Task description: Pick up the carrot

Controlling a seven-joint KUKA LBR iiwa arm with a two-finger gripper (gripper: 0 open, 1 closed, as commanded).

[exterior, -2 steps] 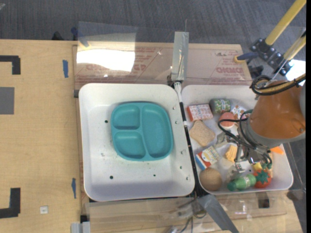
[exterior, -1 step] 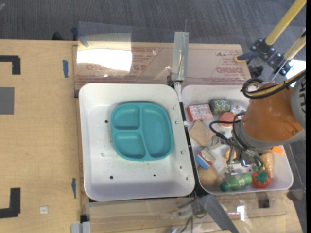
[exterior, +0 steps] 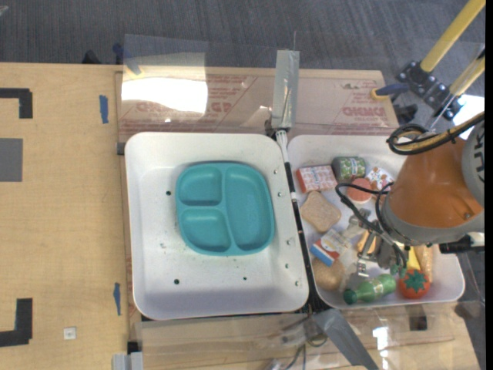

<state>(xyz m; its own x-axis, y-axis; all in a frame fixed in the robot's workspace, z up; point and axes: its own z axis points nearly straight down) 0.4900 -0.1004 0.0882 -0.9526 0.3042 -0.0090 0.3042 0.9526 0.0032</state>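
Carrot [exterior: 423, 259]: orange, tapered, mostly hidden under the arm, lying in the right bin [exterior: 454, 287] near its front-right corner, just beside a red tomato-like piece [exterior: 414, 283] and close to a green bottle [exterior: 370, 288]. End effector [exterior: 368, 254] sits low over the bin's clutter, left of the carrot; can't tell its finger state. Left bin [exterior: 154, 268] holds a teal divided tray [exterior: 226, 207]. Wooden tabletop [exterior: 58, 206], grey carpet [exterior: 231, 10] behind.
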